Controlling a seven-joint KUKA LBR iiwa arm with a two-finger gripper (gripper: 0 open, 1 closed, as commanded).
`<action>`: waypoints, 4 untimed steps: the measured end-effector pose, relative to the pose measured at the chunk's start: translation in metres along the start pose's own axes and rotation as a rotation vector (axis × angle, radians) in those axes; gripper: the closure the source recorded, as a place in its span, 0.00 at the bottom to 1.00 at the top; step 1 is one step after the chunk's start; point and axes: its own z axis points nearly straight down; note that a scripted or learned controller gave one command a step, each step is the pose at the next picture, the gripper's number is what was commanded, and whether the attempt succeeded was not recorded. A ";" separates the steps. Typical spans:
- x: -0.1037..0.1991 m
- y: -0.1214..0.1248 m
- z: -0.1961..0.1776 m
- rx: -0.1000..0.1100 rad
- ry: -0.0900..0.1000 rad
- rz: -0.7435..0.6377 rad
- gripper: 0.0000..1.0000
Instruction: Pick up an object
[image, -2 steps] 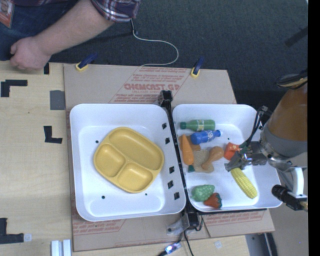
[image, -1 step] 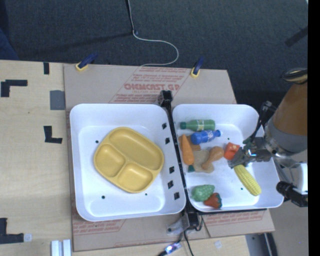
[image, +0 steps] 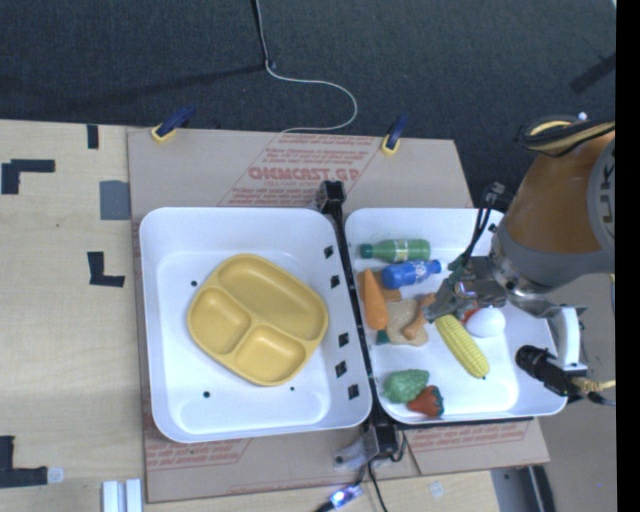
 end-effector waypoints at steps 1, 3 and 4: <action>0.057 0.025 0.000 0.001 0.000 -0.001 1.00; 0.143 0.053 0.001 0.000 -0.001 0.002 1.00; 0.145 0.056 0.015 0.003 -0.003 0.005 1.00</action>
